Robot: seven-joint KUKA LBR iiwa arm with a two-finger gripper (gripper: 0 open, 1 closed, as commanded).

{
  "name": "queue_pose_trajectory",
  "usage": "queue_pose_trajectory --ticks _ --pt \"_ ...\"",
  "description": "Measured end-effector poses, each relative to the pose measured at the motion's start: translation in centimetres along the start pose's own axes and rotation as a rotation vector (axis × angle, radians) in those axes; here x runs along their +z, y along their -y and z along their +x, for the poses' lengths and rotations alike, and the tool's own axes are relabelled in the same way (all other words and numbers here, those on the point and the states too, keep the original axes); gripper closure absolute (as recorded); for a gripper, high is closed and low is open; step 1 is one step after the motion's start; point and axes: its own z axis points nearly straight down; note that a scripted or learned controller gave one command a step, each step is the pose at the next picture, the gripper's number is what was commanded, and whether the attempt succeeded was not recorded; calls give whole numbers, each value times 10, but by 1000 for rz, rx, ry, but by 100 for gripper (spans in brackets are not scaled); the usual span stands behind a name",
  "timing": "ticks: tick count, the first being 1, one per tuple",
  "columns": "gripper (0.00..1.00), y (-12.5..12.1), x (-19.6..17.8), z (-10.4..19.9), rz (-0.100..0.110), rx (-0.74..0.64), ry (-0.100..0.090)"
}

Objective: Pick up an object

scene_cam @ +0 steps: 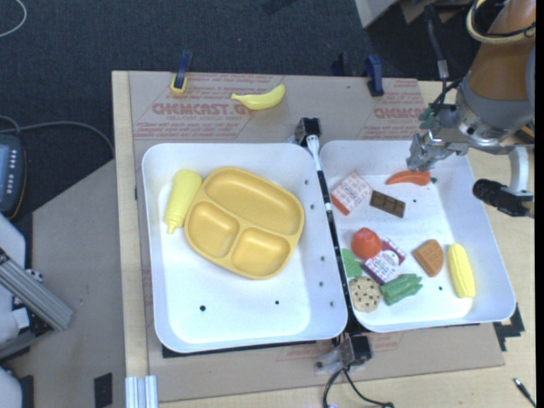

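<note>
The pincer (422, 161) hangs just above the carrot (409, 178), far right bin; grip unclear, seemingly nothing lifted yet.

the bench (212, 109), a brown board with red print, carries two white bins side by side: left bin (161, 253), right bin (493, 270). a yellow banana (260, 99) lies near the bench's far edge, beside a clamp (180, 76).
</note>
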Motion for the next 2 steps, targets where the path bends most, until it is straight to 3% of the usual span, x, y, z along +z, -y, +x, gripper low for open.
queue_pose_trajectory --ticks 1,2 --pt "100 -1 -14 0 4 1 -1" --pt "100 -17 -19 53 4 -4 -3"
